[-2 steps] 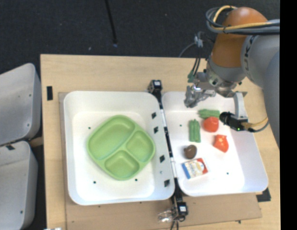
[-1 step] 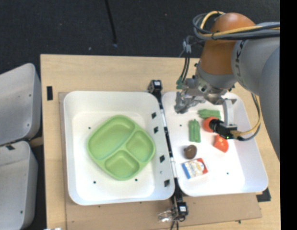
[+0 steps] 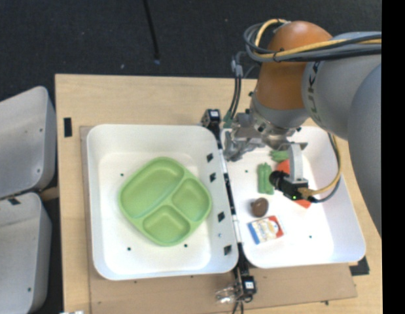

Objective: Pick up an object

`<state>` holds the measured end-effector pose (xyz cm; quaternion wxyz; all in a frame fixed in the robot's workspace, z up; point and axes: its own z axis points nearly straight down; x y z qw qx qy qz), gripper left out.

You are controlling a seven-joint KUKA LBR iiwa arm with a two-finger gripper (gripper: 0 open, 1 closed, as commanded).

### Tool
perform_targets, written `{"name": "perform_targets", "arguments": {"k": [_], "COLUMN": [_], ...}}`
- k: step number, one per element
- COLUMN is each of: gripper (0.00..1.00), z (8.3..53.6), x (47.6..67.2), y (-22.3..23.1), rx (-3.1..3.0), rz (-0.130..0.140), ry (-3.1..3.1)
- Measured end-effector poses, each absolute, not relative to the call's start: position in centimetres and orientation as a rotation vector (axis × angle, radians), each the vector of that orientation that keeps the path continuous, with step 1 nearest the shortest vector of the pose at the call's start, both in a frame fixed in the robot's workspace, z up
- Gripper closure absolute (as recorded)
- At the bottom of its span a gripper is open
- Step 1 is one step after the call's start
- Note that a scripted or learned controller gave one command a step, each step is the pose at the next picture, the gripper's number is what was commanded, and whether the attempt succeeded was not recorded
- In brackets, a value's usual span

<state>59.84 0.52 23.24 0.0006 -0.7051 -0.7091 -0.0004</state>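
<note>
- Grey arm with an orange band (image 3: 287, 64) stands closest to the lens, up and to the right of the green three-compartment plastic plate (image 3: 164, 201).
- Pale wooden bench (image 3: 143, 100) carries everything and shows bare beyond the plate's far side.
- Left shallow white bin (image 3: 97, 241) holds the plate, which lies flat near the bin's middle.
- Pincer (image 3: 236, 146) hangs off the plate's upper right, over the seam between the two bins; I cannot tell whether it is spread or pressed together.
- Right shallow white bin (image 3: 333, 241), right of the plate, holds the things to pick:
  - a small green oblong block (image 3: 264, 177);
  - a brown rounded lump (image 3: 259, 207) just nearer than the block;
  - a white packet with red and blue print (image 3: 265, 229), nearest of the three.
- Orange-red piece (image 3: 303, 203), farthest right of the plate, is partly hidden.
</note>
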Motion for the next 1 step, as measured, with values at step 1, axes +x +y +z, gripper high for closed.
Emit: {"name": "perform_targets", "arguments": {"k": [1], "gripper": [1.0], "z": [23.81], "x": [58.47], "y": [6.65], "rx": [-2.211], "rz": [-0.001], "ry": [-2.229]}}
